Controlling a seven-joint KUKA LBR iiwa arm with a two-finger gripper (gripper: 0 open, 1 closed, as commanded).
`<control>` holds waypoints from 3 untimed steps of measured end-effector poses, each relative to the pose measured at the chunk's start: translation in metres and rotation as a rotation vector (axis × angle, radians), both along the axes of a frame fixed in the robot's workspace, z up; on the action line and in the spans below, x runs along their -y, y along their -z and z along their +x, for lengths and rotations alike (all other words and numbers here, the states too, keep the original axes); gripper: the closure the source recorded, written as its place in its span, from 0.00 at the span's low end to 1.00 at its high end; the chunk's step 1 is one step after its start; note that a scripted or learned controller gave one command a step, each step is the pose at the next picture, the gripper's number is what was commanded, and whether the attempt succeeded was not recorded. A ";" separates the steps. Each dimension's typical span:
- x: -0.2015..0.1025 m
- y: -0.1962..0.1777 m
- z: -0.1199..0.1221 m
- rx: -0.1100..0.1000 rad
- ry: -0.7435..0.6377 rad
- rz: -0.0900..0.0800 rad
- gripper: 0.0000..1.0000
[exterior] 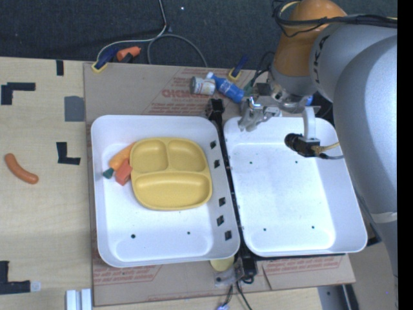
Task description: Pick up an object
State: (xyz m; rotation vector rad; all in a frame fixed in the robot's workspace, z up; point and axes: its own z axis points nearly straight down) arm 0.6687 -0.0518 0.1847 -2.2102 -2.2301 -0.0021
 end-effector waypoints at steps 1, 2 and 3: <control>-0.078 0.001 -0.020 -0.001 0.000 0.000 1.00; -0.176 0.075 -0.032 -0.003 0.001 -0.004 1.00; -0.207 -0.120 -0.054 0.017 0.003 0.004 1.00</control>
